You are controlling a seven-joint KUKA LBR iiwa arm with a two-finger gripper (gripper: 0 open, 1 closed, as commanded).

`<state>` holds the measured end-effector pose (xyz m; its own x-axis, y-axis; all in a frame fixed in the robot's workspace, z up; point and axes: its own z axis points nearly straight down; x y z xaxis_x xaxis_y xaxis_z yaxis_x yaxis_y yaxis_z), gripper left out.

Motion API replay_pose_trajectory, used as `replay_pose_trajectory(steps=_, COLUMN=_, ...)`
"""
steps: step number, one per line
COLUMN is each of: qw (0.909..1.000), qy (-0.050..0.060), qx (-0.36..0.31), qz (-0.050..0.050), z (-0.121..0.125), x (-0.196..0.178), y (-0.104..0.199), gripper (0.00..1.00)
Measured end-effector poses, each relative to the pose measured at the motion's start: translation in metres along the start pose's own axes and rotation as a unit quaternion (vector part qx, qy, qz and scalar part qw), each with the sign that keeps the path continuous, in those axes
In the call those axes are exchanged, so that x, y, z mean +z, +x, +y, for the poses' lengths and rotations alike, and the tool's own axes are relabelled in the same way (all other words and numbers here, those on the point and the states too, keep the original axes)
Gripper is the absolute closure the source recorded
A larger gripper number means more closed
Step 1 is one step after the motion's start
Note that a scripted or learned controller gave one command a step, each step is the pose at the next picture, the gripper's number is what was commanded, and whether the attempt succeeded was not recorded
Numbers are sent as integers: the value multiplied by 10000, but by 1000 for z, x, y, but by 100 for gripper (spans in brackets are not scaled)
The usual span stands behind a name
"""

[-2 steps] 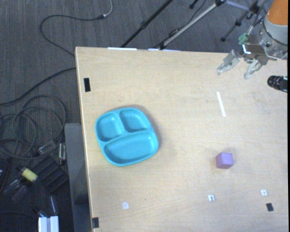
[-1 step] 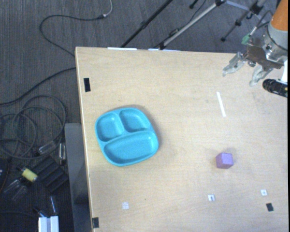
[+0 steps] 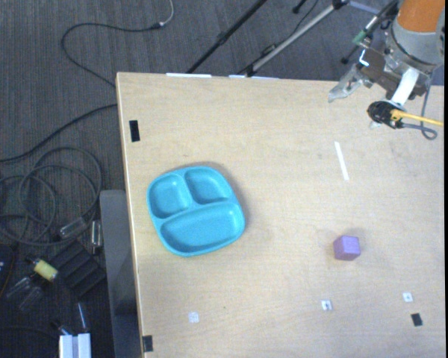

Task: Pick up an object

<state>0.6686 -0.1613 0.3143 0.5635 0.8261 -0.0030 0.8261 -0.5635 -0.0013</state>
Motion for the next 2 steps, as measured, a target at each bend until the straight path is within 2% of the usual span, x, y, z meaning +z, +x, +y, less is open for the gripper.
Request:
replay_pose_trajectory(steps=1, qw=9678, qy=9, qx=2518, qz=-10, z=-3, x=37, y=4, gripper=0)
replay_pose_trajectory(steps=2, qw=9266, qy=19, qx=3761, qz=-4, z=-10, x=59, y=-9, gripper=0)
